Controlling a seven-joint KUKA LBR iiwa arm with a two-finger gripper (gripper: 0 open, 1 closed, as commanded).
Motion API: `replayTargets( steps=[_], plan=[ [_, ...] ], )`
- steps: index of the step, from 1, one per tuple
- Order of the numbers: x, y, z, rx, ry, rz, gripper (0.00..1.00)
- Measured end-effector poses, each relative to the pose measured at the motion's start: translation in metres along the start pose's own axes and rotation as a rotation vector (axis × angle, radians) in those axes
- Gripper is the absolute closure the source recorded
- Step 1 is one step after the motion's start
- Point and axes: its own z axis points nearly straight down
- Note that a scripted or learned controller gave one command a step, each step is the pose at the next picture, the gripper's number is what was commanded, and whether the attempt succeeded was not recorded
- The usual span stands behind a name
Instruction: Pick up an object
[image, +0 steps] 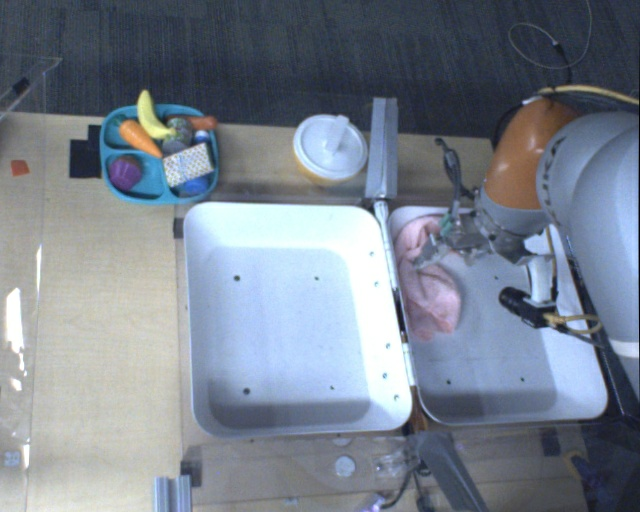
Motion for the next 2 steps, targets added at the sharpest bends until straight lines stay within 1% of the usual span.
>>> replayTargets(
  steps=[1,2],
  plan=[
    [0.004,-0.044,-0.001,-0.004,-0.001,-0.042,0.00],
    [-0.057,0.006,0.001,0.002,-0.002,0.040,0.00]
  ],
)
